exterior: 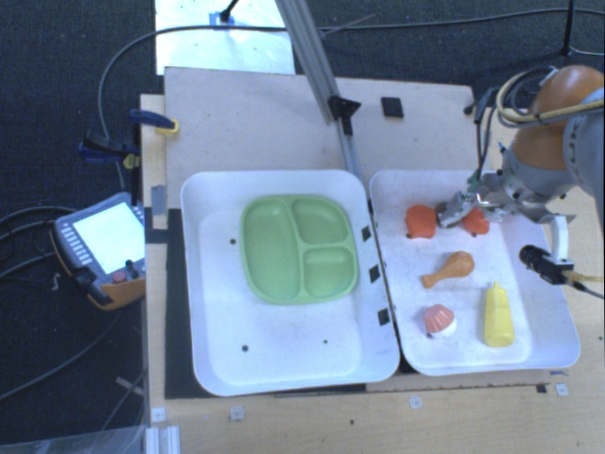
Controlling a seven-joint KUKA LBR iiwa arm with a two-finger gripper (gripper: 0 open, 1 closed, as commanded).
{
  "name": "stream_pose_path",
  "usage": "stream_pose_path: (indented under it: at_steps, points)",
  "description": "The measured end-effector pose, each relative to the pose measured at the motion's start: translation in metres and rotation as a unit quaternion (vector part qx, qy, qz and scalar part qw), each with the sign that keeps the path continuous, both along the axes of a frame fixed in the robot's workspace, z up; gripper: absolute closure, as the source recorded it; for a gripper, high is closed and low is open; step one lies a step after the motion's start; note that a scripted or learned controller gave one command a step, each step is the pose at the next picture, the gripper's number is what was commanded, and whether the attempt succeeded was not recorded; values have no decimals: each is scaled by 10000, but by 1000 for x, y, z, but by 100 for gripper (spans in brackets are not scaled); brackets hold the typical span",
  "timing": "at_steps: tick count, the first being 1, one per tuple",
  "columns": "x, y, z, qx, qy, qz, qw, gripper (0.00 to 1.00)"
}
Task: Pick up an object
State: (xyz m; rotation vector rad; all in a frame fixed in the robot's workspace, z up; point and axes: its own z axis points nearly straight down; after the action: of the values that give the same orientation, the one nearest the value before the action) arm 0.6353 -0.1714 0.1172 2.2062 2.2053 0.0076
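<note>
My gripper point(455, 215) is low in the far part of the right bin point(548, 348), reaching in from the right. It sits between two orange-red toy pieces: a larger one point(421, 221) just to its left and a smaller one point(476, 223) just to its right, partly hidden under the wrist. Nearer the front lie a tan drumstick point(450, 269), a yellow bottle point(498, 316) and a pink-and-white toy point(439, 321). Whether the gripper touches either orange-red piece is unclear.
A green divided plate point(299, 248) lies in the left bin point(217, 339). A slanted metal pole point(312, 45) rises behind the bins. A black part on a cable point(539, 261) hangs over the right bin's right side. A handheld pendant point(102, 249) sits off the bench at left.
</note>
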Motion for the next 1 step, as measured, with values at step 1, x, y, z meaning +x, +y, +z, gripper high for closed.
stream_pose_path:
  at_steps: [1]
  points:
    - [3, 1, 14, 6, -55, 10, 10000, 100]
